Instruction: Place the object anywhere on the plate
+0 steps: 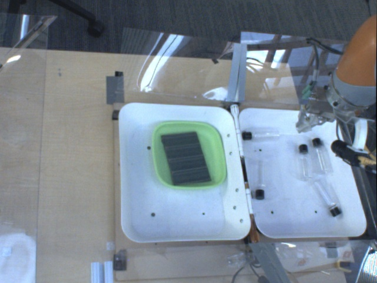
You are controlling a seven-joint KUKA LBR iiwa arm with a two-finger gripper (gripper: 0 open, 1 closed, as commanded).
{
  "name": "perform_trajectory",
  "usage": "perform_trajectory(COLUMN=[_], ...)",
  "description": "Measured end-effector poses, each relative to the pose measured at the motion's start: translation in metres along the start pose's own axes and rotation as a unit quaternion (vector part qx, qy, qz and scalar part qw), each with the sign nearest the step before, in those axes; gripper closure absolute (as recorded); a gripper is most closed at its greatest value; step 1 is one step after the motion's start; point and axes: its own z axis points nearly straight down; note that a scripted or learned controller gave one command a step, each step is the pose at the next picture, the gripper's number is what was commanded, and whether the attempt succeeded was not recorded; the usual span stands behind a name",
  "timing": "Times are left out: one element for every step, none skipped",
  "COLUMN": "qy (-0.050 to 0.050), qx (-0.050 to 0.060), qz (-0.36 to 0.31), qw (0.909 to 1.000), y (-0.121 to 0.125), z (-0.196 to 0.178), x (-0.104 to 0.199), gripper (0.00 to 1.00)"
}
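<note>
Object: dark grey ribbed block (186, 157), lying flat on the plate
Plate: green (219, 158), in the left bin (135, 211)
Tool: (310, 120) above the right bin (277, 217), well apart from the block; state hidden, cannot tell
Counter: pale wood (53, 158)

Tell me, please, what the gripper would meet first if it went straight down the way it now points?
Probably the bare white floor of the right bin near its back edge, beneath the gripper; the clear vials lie nearer the camera, though depth is unclear.
</note>
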Motion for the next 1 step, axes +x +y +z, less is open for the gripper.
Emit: perform_trajectory(qy=[0.0], qx=[0.0], qz=[0.0], qw=[1.0], y=[0.0], z=[0.0], x=[0.0], gripper=[0.0])
